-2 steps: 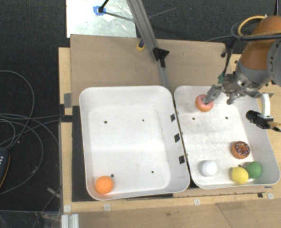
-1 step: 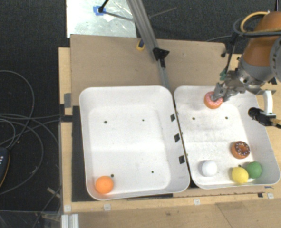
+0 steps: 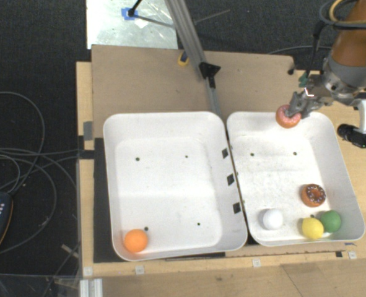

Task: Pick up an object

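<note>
Your end effector [image 3: 297, 107] is clamped on a pink donut [image 3: 287, 117] over the far rim of the right bin [image 3: 275, 178]. That bin has a chocolate donut [image 3: 313, 195], white ball [image 3: 271, 219], yellow ball [image 3: 312, 228] and green ball [image 3: 331, 221]. The left bin [image 3: 164, 178] has an orange ball [image 3: 135, 241]. Both sit on a brown table [image 3: 145, 79] on dark carpet [image 3: 34, 54], cables [image 3: 21, 159] trailing left.

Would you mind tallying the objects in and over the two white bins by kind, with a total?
Doughnuts: 2, a pink doughnut at the gripper and a chocolate doughnut.
Balls: 4, an orange ball, a white ball, a yellow ball and a green ball.
Total: 6
</note>
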Robot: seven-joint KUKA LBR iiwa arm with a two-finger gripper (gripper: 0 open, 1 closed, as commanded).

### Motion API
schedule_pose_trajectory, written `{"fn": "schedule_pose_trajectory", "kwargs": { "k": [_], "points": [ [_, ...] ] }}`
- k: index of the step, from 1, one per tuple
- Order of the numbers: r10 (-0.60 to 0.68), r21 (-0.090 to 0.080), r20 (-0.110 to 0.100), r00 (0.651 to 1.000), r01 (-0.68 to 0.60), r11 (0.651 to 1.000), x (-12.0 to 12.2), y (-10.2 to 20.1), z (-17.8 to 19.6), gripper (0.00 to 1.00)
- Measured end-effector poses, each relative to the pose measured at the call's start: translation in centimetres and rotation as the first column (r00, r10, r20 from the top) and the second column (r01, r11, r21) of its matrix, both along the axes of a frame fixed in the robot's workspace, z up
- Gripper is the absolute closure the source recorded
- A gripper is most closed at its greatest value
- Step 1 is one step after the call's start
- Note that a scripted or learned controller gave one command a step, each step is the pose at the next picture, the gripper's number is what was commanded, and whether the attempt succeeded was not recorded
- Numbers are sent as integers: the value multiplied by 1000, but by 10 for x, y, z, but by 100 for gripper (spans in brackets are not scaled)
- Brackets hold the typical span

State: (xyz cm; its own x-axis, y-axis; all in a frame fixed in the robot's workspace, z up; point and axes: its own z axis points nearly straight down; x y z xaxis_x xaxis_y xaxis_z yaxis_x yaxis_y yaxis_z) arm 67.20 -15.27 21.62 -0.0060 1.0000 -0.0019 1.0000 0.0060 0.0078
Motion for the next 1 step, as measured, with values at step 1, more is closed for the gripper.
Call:
{"fn": "schedule_pose_trajectory", "kwargs": {
  "k": [1],
  "points": [
    [1,0,0,1000,-1,1000,-1,3,46,100]
  ]
}}
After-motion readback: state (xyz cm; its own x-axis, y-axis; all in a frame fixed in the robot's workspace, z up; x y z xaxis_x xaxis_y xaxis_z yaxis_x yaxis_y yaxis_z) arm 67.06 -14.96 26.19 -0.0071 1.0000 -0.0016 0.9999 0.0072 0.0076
